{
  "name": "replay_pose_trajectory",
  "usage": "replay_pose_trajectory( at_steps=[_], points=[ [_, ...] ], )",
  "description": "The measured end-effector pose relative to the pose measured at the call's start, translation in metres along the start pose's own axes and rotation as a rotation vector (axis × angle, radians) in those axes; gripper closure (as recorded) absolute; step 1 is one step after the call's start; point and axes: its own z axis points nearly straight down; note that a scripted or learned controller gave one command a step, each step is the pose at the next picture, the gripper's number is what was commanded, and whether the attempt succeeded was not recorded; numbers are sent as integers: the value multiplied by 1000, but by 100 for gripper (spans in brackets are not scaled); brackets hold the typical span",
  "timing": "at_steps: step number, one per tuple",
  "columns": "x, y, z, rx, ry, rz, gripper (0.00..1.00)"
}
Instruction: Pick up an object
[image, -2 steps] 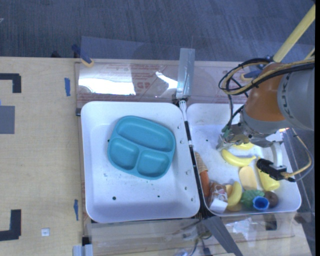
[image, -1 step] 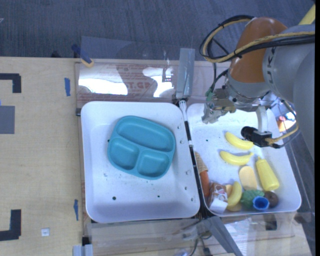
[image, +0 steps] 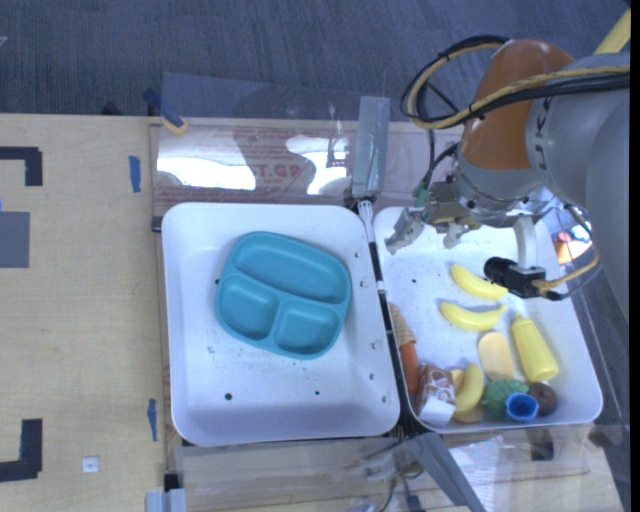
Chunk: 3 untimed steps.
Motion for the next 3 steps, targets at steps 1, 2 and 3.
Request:
replay_pose_trajectory(
  at_steps=[1, 2, 3],
  points=[
    [-50, -41, 0, 2, 1, -86, 0],
    [-118, -58, 79, -20, -8, -14, 0],
    [-126, -101, 96, -7, -1, -77, 0]
  ],
)
